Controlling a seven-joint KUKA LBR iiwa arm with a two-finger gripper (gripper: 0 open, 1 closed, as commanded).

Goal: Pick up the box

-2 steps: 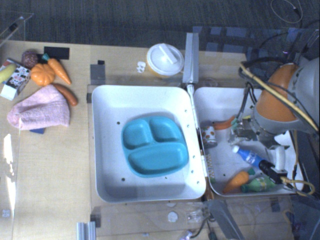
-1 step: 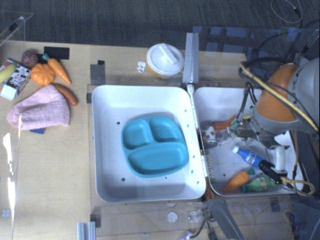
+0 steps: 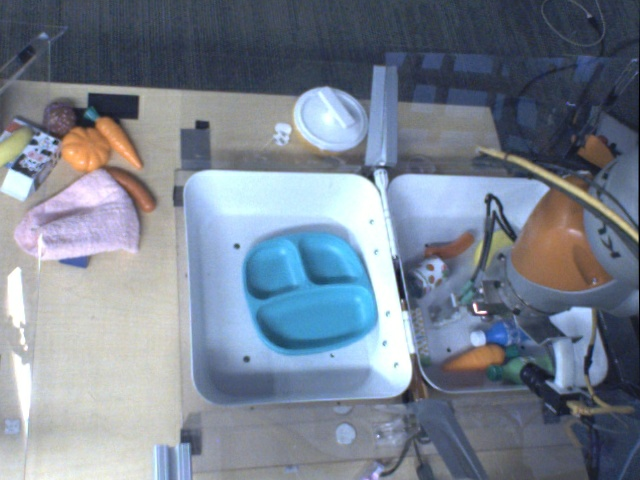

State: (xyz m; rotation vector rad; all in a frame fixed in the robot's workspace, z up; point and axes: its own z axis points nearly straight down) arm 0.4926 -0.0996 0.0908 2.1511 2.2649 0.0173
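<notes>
My gripper [image 3: 468,304] hangs low in the right bin [image 3: 400,230], under the orange band of the arm [image 3: 555,248]. It sits among small toys near the bin's middle. A white flat shape [image 3: 577,324], possibly the box, lies at the bin's right side, partly hidden by the arm. A small white toy with red spots [image 3: 431,272] lies just left of the gripper. I see nothing clearly held.
A toy carrot [image 3: 474,359], a blue piece [image 3: 502,336] and a green piece [image 3: 510,371] lie near the right bin's front. The left bin [image 3: 215,268] holds a blue divided tray [image 3: 310,290]. A white lid [image 3: 333,116] and toy food beside a pink cloth [image 3: 80,218] lie on the bench.
</notes>
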